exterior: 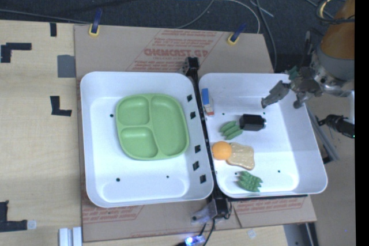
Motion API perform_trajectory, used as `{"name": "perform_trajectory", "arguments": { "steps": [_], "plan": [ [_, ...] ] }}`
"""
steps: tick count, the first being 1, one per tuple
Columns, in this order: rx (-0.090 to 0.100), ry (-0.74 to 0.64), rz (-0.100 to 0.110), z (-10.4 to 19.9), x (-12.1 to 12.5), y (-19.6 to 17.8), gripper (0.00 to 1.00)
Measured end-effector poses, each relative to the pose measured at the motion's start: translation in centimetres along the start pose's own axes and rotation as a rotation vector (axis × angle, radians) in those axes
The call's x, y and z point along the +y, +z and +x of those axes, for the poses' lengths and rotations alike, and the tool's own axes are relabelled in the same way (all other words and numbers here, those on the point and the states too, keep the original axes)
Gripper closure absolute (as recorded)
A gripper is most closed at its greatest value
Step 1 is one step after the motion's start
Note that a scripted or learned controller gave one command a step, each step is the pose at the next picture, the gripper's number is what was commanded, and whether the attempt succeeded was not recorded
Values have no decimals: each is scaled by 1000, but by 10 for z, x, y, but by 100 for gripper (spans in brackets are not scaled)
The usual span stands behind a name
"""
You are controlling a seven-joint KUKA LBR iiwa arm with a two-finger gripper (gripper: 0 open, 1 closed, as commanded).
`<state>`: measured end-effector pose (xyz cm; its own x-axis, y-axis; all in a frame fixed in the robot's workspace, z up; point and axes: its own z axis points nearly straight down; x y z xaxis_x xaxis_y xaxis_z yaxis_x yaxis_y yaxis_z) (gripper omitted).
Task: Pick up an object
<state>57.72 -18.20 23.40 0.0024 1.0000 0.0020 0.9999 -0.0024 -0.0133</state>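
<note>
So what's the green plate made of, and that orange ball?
The green plate looks like matte plastic: one even colour, with three moulded compartments. The orange ball seems to be smooth plastic or rubber, perhaps toy fruit; it is too small to tell for sure.

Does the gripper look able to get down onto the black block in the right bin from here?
Probably yes: the gripper hangs just right of the black block, whose top is uncovered; the green pods lie beside it.

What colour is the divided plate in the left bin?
Light green. The divided plate lies flat in the left bin, clearest in the camera view.
</note>
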Motion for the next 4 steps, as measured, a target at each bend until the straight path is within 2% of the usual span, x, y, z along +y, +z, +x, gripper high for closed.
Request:
{"name": "perform_trajectory", "arguments": {
  "steps": [1, 2, 3, 4],
  "plan": [
    [-2, -3, -12, 0, 2, -7, 0],
    [-2, -3, -7, 1, 3, 58, 0],
    [-2, -4, -8, 5, -2, 103, 0],
    [-5, -2, -18, 5, 1, 149, 0]
  ]
}}
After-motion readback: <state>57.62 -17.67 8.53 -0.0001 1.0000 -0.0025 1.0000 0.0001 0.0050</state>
